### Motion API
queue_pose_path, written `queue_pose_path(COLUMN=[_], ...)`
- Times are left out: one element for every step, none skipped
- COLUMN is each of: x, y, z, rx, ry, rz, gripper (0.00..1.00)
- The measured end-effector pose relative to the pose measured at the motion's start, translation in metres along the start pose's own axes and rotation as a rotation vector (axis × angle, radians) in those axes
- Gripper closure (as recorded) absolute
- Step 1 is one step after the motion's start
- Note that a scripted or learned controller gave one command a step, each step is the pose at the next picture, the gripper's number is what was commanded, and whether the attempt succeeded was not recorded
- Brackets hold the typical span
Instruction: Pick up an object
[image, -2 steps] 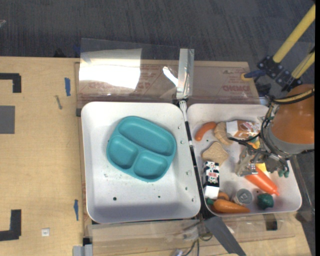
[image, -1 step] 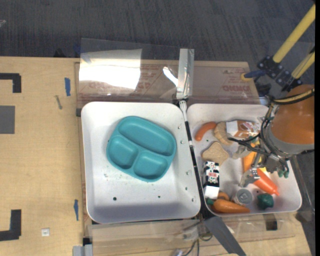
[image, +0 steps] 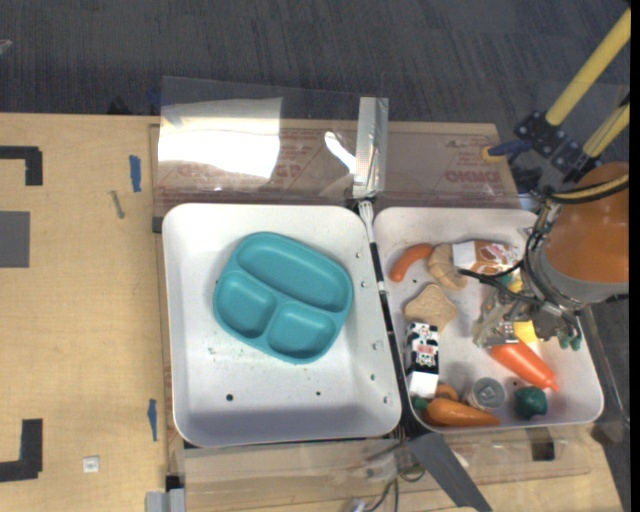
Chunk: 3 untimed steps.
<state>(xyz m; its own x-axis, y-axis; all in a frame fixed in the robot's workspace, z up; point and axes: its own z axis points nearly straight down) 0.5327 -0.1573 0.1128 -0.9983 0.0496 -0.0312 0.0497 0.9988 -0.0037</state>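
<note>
A grey robot arm with an orange band (image: 592, 240) reaches in from the right over the right-hand shallow white bin (image: 590, 395), its two-finger gripper (image: 505, 322) lowered among a scatter of toy foods; whether it is released or clenched on anything cannot be told, as the metal parts blur into the clutter beneath. Just below the gripper lies an orange plastic carrot (image: 524, 365), angled toward the bin's front right corner, with a dark green rounded toy (image: 531, 402) beside its tip. A small grey round piece (image: 488, 392) sits near the front wall, next to a second orange carrot-shaped toy (image: 460, 412) lying along the front edge. A black-and-white patterned block (image: 424, 346) stands close to the divider, with two tan bread-like pieces (image: 432, 303) and a curved orange sausage-shaped toy (image: 409, 261) farther back. In the left-hand shallow white bin (image: 200, 400), a teal plastic divided plate (image: 283, 294) rests alone, tilted diagonally.
</note>
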Motion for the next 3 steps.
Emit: queue_pose_path(x=[0.000, -0.005, -0.009], y=[0.000, 0.004, 0.004], z=[0.001, 0.024, 0.011], rx=[0.000, -0.002, 0.000], ry=[0.001, 0.021, 0.007], rz=[0.000, 0.053, 0.052], gripper=[0.00, 0.00, 1.00])
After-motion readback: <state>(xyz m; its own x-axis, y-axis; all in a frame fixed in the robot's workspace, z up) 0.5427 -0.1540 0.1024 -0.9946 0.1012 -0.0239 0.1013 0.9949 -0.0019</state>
